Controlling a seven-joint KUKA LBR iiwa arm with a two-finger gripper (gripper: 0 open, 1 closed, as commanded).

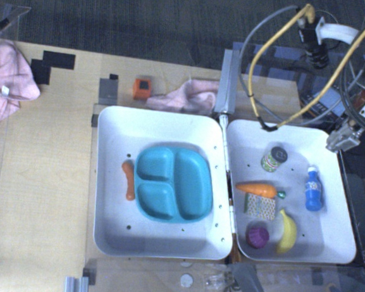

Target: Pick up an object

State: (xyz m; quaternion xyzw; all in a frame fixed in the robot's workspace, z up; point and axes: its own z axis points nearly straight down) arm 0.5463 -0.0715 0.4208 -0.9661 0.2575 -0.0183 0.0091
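White plastic makes up both shallow bins, set side by side on the pale wooden bench (46,181) and meeting along a grey divider. Within the left bin (102,230) a blue divided tray (173,183) lies near the middle, with a small orange sausage-shaped piece (129,179) just beside its left edge. The right bin (339,242) holds the loose pieces: a small green can (273,158) with a dark top stands toward the back, a blue bottle (313,190) with a white cap lies near the right wall, and an orange carrot (258,189) lies crosswise in the middle. Just in front of the carrot sits a speckled green square sponge (261,207), with a yellow banana (287,232) to its right and a purple round object (258,236) near the front wall, close to the banana. These pieces sit close together, the carrot and sponge nearly touching. The gripper (343,138) hangs at the bin's back right corner, above the rim and apart from every piece; whether its fingers are spread or closed I cannot tell, and nothing shows between them. Yellow and grey cables (266,60) loop over the bench behind the right bin. Behind the left bin lie a crumpled pink cloth (185,98) and a small orange block (142,87); another pink cloth (7,85) sits at the far left.
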